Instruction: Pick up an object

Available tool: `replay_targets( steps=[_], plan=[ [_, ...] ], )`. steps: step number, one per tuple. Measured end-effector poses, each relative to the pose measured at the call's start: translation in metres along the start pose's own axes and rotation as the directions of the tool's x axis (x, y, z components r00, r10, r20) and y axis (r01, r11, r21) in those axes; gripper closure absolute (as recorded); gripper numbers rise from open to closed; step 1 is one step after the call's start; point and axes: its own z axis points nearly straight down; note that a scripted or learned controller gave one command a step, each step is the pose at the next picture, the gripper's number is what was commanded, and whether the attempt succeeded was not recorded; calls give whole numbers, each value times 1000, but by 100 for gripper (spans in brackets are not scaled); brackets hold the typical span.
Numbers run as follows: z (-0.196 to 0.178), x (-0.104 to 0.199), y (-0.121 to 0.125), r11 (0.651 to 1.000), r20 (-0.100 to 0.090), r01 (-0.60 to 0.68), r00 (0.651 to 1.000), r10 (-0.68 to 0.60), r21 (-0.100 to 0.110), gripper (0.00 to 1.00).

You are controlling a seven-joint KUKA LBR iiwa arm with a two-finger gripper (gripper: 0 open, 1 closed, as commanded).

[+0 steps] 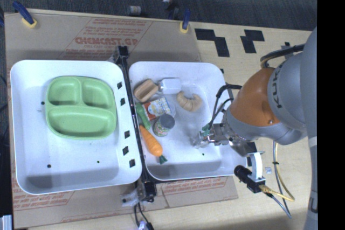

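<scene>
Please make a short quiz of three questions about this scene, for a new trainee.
1. True or false: the green divided plate lies in the left bin.
2. Which object lies nearest the front wall of the right bin? A) the croissant B) the toy carrot C) the can
3. Fill in: the gripper is over the ____ bin.

Key: 1 true; 2 B; 3 right.
</scene>
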Motion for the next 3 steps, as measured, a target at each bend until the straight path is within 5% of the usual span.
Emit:
replay_targets(
  steps=[1, 2, 3],
  plan=[
    [-206, -17, 43, 1000, 6, -1, 1000, 1, -9, 100],
    [-77, 2, -1, 1000, 0, -2, 1000, 2, 1, 100],
    [-178, 40, 1, 1000, 4, -1, 1000, 1, -7, 100]
  ],
)
